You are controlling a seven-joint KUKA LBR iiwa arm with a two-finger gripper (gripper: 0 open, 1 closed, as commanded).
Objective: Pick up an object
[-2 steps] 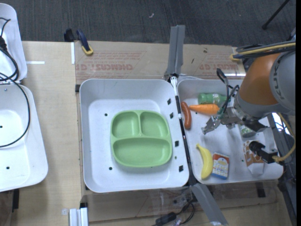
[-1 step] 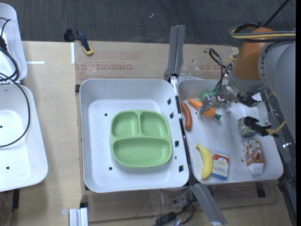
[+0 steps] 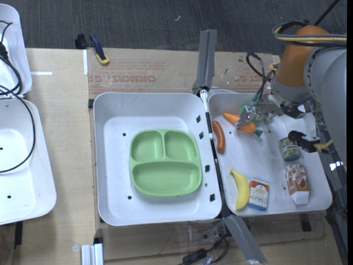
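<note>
The metal gripper (image 3: 249,116) sits low in the right bin (image 3: 270,203), directly over a tapered orange carrot (image 3: 238,120); how it stands cannot be told. Below-left of the carrot lies a smooth sausage (image 3: 219,136). Farther below it are a curved banana (image 3: 239,189), a small box (image 3: 258,194) and a carton (image 3: 297,183); a can (image 3: 288,148) stands to its right. The moulded green tray (image 3: 165,163) is in the left bin (image 3: 110,148).
</note>
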